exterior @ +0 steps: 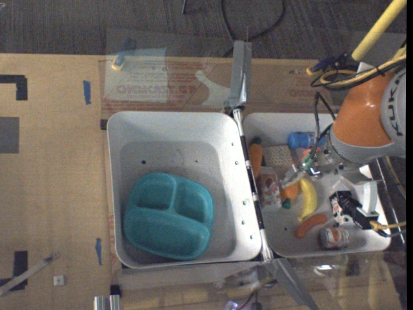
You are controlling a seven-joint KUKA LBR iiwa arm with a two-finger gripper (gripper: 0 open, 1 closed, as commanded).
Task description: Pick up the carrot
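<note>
Carrot lying lengthwise against the left wall of the right bin, orange with a dark green top, apart from the clutter. Hand lowered over mid-bin, near a banana and a small packet, likely short of its target. Cannot tell how the hand is set. Left bin holding a teal divided plate.
</note>
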